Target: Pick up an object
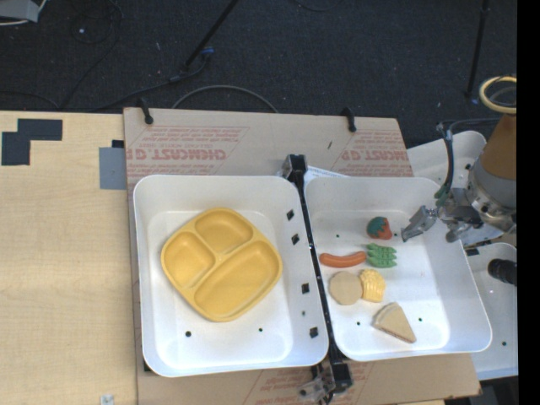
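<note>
Cardboard [253, 146] on the surface under both bins bears red mirrored print I cannot read. Left of the divider [308, 251] sits a yellow plate [221, 262]; right of it toy food [363, 264]. Jaws [439, 226] hang apart, holding nothing, right of the food.

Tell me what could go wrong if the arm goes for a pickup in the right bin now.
The toy foods lie packed close: the hot dog, green piece, round cracker and yellow piece nearly touch, so the hand might nudge neighbours or catch two at once. The cheese wedge lies flat and low, so fingers could slide off. The hand hovers close to the right bin's wall, so it may clip it.
</note>
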`<state>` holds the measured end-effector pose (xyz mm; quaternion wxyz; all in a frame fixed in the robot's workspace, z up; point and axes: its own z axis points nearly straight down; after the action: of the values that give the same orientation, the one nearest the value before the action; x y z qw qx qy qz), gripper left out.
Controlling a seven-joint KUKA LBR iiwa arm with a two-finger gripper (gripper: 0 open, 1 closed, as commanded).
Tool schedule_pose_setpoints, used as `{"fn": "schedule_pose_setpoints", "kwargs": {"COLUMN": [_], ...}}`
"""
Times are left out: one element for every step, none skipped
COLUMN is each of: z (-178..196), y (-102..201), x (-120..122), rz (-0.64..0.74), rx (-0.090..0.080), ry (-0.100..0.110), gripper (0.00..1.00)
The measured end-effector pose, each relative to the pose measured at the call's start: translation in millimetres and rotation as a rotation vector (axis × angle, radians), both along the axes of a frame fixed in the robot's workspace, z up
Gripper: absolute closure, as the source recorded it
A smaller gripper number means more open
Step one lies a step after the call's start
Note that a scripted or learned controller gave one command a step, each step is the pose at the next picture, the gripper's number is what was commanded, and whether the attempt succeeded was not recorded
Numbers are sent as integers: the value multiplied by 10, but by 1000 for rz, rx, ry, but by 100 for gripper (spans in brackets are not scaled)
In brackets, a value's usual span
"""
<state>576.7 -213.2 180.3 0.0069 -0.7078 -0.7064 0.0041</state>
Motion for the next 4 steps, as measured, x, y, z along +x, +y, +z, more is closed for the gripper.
{"fn": "schedule_pose_setpoints", "kwargs": {"z": [78, -558, -900, -750], "y": [2, 46, 43, 50], "x": [34, 50, 65, 99], "rz": [3, 3, 2, 3], "rx": [-3, -1, -3, -2], "ry": [-13, -8, -15, -25], "gripper": [0, 0, 0, 100]}}
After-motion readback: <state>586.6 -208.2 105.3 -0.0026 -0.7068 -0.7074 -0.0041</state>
